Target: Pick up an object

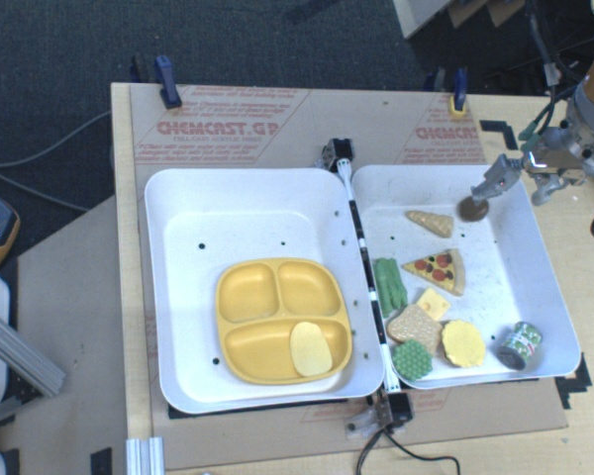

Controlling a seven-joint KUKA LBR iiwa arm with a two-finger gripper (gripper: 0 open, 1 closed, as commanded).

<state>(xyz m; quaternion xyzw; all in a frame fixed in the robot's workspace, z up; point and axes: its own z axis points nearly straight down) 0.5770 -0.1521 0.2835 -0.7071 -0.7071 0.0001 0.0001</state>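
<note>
Gripper (pixel 515 176) hangs over the right bin's (pixel 549 265) far corner, fingers spread wide, holding nothing. Pizza slice (pixel 439 268) lies mid-bin, apart from it, beside a green pod (pixel 388 283).

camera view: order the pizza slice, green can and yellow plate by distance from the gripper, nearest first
From the gripper, at the right bin's far edge:
1. pizza slice, mid right bin
2. green can, right bin's near right corner
3. yellow plate, left bin

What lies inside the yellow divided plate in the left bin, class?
The yellow divided plate holds one pale yellow oval piece, lying in its large front compartment. The two smaller rear compartments show bare yellow. Whatever is beneath the oval piece is covered.
</note>
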